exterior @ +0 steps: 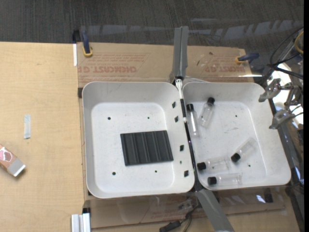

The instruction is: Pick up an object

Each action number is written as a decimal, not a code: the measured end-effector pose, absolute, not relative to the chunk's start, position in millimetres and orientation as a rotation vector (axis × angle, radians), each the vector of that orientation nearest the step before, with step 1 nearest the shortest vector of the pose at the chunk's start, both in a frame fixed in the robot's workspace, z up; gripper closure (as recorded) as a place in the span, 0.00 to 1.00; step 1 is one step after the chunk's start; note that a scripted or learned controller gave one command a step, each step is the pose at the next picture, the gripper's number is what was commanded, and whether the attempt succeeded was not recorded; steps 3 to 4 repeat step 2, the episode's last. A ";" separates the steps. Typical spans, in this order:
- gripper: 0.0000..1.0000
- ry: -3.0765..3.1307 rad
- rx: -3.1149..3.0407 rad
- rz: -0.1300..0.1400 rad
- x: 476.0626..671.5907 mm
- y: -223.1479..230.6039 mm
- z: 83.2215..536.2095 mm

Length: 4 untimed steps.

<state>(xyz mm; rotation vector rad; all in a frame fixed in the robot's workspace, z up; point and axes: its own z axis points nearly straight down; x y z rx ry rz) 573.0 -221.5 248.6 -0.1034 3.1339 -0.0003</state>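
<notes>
- On the bare wooden bench [43, 81] at your far left lie a small pink-and-white packet [9, 161] and, above it, a short grey strip [27, 126], well apart from both bins.
- A sheet of cardboard [116, 64] lies under the bins, held at its far edge by a clamp [86, 47] on the left and a second clamp [246, 58] on the right.
- The left bin [87, 129] holds one thing: a black ribbed mat [146, 147], lying flat near the middle of its floor.
- A grey post [181, 52] stands at the far end of the seam between the two bins.
- The right bin [282, 163] holds what you can pick: five small clear tubes with black caps, all lying down.
- The first tube [191, 119] lies along the bin's left wall; the second tube [207, 111] lies just beside it, tilted.
- The third tube [212, 165] and the fourth tube [224, 179] lie near the front edge; the fifth tube [243, 151] lies slantwise to their right.
- The gripper [271, 108] shows as metal parts and cables at the right bin's outer rim, apart from every tube. You cannot tell whether it is released or clenched.
</notes>
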 end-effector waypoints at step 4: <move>0.00 3.040 -0.766 -0.001 621.7 -221.9 289.2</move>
